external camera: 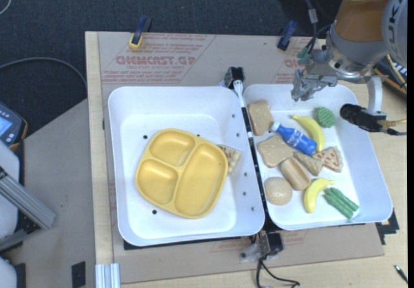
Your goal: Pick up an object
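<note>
My gripper [303,91] hangs over the back edge of the right bin [378,183], open, with nothing between its fingers. Below and in front of it lie toy foods: a bread slice [260,116], a blue bottle [294,138], a yellow banana [311,129], a green leafy piece [325,116], a pizza wedge [331,159], a toast slice [274,150], a bread roll [295,174], a round bun [278,191], a second banana [314,193] and a green bean pod [341,202].
The left bin [123,125] holds a yellow divided plate [182,172] with a tan wedge [230,155] tucked at its right edge. A black part [359,116] juts over the right bin's far right rim. Clamps [137,34] sit on the board's back edge.
</note>
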You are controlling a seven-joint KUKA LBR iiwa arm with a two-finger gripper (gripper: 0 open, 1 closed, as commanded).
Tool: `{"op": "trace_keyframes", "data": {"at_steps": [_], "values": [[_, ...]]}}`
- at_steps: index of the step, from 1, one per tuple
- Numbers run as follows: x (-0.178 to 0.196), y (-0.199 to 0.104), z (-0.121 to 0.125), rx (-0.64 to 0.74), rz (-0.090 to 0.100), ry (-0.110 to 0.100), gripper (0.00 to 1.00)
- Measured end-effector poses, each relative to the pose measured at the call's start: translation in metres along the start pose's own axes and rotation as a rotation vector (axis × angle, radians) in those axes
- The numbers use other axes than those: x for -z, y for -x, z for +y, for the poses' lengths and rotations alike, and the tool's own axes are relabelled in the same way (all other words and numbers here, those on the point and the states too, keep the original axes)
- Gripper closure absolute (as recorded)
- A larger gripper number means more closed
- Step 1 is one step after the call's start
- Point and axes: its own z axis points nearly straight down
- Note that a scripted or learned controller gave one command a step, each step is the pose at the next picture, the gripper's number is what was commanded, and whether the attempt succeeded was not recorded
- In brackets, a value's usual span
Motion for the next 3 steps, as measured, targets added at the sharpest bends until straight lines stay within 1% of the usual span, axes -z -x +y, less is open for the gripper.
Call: {"op": "trace_keyframes", "data": {"at_steps": [1,2,3], "values": [[-0.009,-0.028,-0.035,0.000,0.000,-0.002,1.00],[-0.004,-0.070,-0.065,0.001,0.000,-0.001,1.00],[0.000,-0.105,-0.104,0.001,0.001,-0.002,1.00]]}}
